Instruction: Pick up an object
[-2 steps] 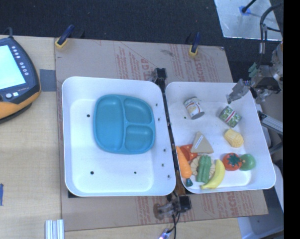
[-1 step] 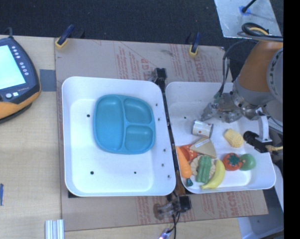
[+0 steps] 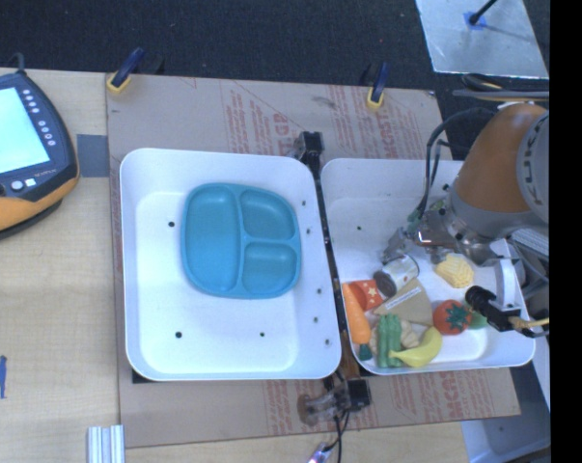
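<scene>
Two white bins are seen side by side: the left bin [image 3: 146, 258] carries a blue divided plate [image 3: 240, 240], laid flat toward its upper middle with bare white floor all round it. The right bin [image 3: 368, 186] is crowded along its lower edge, where an orange carrot [image 3: 356, 313], a green vegetable [image 3: 389, 340], a yellow banana [image 3: 419, 348], a red tomato [image 3: 452, 316], a tan block [image 3: 412, 307] and a yellow corn piece [image 3: 455, 273] are packed close together, several touching. The upper half of that bin is left open. The gripper [image 3: 413, 247] is lowered over the right bin just above the pile, beside the corn piece; whether anything is held cannot be told. A teach pendant [image 3: 20, 152] is resting on the bench at far left, well apart.
</scene>
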`<state>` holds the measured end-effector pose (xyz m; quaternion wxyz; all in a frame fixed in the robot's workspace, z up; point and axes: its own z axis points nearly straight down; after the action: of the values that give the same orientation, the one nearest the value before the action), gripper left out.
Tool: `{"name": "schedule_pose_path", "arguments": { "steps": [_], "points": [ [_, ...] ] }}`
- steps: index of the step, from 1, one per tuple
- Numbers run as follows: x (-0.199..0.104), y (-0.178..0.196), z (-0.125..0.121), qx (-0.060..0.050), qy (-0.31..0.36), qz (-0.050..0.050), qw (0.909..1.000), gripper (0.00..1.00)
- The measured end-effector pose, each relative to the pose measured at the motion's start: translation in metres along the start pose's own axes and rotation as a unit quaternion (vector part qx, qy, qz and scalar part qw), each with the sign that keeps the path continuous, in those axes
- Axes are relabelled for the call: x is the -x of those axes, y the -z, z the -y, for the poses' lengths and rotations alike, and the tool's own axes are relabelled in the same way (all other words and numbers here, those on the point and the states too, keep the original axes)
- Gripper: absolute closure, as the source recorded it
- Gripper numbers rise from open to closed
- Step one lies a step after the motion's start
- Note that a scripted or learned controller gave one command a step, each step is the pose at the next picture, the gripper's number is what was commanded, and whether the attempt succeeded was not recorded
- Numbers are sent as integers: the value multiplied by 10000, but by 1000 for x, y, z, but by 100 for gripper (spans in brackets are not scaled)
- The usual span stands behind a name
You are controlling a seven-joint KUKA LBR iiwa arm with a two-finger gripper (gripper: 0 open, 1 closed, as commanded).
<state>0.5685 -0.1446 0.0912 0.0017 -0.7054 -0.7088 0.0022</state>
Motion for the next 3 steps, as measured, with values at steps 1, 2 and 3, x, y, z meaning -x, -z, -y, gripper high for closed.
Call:
{"name": "schedule_pose_path", "arguments": {
  "steps": [1,2,3],
  "points": [
    [20,1,-71,14,-1,-15,10000,0],
    [64,1,-87,16,-12,-5,10000,0],
    [67,2,-88,24,-8,-1,10000,0]
  ]
}}
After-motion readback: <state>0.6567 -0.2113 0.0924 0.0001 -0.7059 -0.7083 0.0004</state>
